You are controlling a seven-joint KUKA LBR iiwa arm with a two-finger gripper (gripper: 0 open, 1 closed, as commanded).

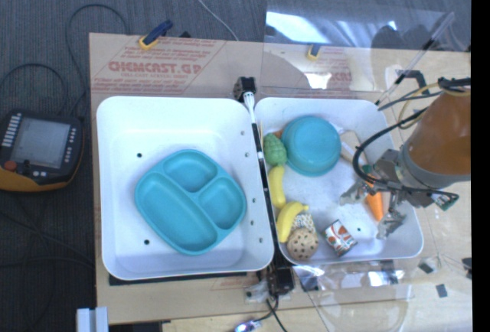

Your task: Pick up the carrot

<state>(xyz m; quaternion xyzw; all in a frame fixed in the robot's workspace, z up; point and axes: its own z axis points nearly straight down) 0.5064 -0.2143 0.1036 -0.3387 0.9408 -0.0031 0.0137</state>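
The carrot (374, 205), small and orange, lies in the right bin (337, 108) near its right wall. My gripper (376, 209) hangs right over it, one metal finger on each side of the carrot. The jaws stand spread, and the carrot rests between them without showing a firm grip. The orange wrist band (445, 135) and grey arm come in from the right and hide part of the bin's right edge.
The right bin also holds an upturned teal bowl (311, 144), a green vegetable (274, 149), two yellow bananas (285, 204), a speckled cookie ball (302, 244) and a small can (341, 237). A teal divided plate (190, 200) sits in the left bin (122, 131). Cables loop by the wrist.
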